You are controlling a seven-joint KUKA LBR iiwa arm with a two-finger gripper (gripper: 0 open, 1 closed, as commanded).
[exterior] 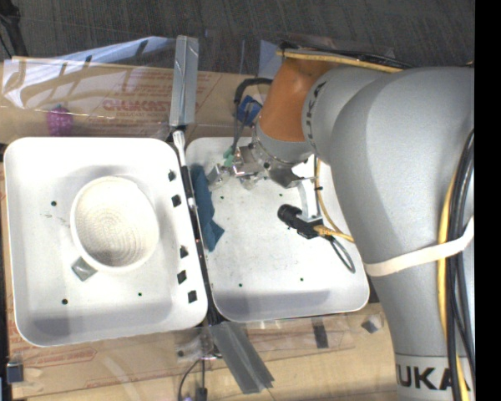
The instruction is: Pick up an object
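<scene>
My gripper (236,170) hangs low over the far left corner of the right bin (317,295), under the orange wrist band. A dark blue, crumpled piece (205,213) lies along that bin's left wall, just left of and nearer than the gripper, apart from it. In the left bin (33,307) rests a pale, round, ribbed bowl-like object (114,221). A small grey piece (83,268) lies at its near left edge.
The bulky grey arm covers the right side of the right bin. A clear plastic bag (75,78) and cardboard lie behind the left bin. Metal bars (184,78) run along the divide between the bins.
</scene>
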